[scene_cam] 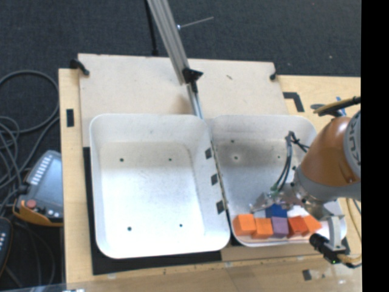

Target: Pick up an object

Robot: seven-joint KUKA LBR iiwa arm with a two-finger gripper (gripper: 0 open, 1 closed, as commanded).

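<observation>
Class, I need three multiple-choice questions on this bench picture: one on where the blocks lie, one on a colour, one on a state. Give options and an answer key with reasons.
1. Where do the blocks lie?
A. Left bin
B. Right bin, near edge
C. On the bare bench

2. What colour is the block between the orange blocks in the front row?
A. Purple
B. Green
C. Yellow

3. How does the arm stand?
A. Lowered over the blocks
B. Over the left bin
C. Parked off the bench

Key: B, the blocks sit along the near wall of the right bin; A, the purple block is flanked by orange; A, the arm hangs over the cluster.

Orange blocks (246,224), purple block (279,225)
</observation>
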